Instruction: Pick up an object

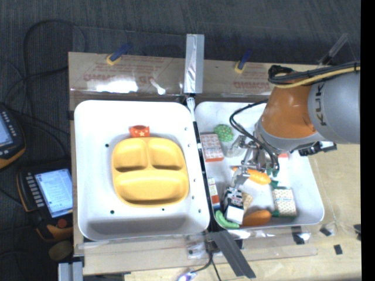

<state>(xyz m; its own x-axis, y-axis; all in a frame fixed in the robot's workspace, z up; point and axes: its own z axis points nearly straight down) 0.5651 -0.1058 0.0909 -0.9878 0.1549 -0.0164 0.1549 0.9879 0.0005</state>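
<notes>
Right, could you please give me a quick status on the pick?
Gripper low in right bin. Orange item just beside it, not seen held. Clutter packed close around.

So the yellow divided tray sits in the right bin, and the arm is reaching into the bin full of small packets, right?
Not quite. The camera view shows the yellow divided tray in the left bin, not the right one. The rest holds: the arm's gripper is down in the right bin, among the small packets.

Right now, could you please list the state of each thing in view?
Yellow tray: upright, lying in the left bin.
Small red item: resting beside the tray's far edge.
Pincer: low over the right bin, above the orange item.
</notes>
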